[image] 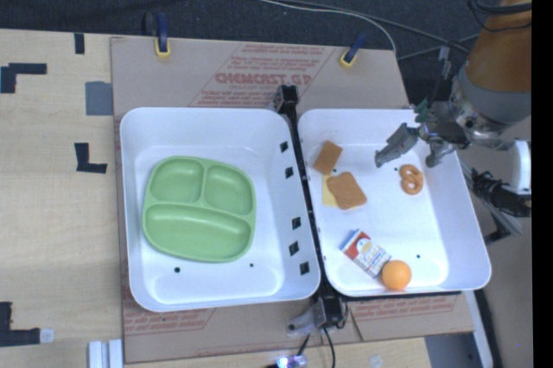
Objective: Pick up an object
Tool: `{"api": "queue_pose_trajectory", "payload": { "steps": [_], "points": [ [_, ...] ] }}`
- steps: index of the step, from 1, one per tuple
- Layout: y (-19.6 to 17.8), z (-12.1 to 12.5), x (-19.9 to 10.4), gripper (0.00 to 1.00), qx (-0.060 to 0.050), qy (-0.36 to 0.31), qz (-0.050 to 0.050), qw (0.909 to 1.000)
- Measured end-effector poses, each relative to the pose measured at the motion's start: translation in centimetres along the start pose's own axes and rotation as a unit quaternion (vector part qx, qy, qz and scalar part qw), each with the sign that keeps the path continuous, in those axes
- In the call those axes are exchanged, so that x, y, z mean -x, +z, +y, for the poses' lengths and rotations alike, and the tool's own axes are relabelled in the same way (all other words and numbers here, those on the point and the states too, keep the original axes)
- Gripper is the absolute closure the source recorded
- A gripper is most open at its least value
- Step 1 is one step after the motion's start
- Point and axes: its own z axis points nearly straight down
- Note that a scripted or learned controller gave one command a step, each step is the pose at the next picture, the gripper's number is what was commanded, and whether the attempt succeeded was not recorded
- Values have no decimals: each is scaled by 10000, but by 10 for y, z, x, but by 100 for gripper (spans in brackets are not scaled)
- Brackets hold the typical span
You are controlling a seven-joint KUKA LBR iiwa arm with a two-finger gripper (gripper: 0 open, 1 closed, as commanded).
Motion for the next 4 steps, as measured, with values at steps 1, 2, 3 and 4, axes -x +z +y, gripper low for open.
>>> {"api": "queue_pose_trajectory", "payload": {
  "steps": [1,2,3,4],
  "points": [
    [-6,2,0,0,58,-18,-7,10000],
    [58,1,-5,0,27,-11,-6,10000],
    [105,-7,-10,0,36,-10,-6,10000],
    [148,-7,-11,0,38,-10,-7,10000]
  ]
}}
